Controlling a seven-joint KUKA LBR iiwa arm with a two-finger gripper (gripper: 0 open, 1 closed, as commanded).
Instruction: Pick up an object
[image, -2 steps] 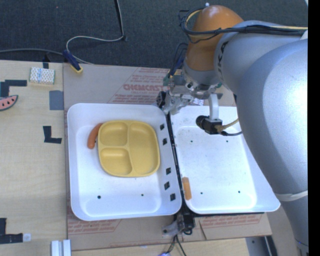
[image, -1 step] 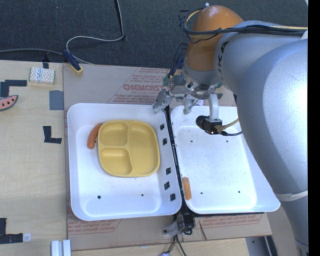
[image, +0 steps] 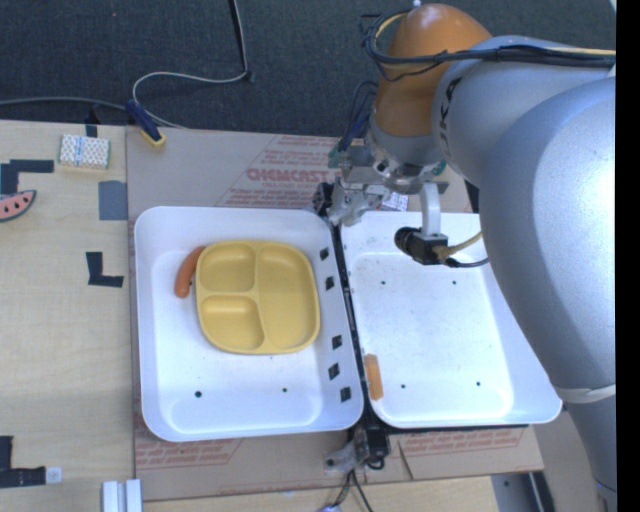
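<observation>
Carrots: two (image: 185, 273) (image: 373, 376) (one per bin); yellow tray (image: 258, 297): one.

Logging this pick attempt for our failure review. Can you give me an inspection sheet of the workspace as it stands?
Surface: wooden bench bearing left white bin and right white bin on cardboard.
Job's things: yellow three-compartment plastic plate and orange sausage-shaped piece touching its left edge in left bin; small orange piece at right bin's left wall.
Clutter: black tape marks, sponge-like block on bench.
Grippers: gripper above the divide at the bins' far end; fingers unclear.
Cables: grey cable with blue-yellow end.
Surroundings: dark carpet.
</observation>
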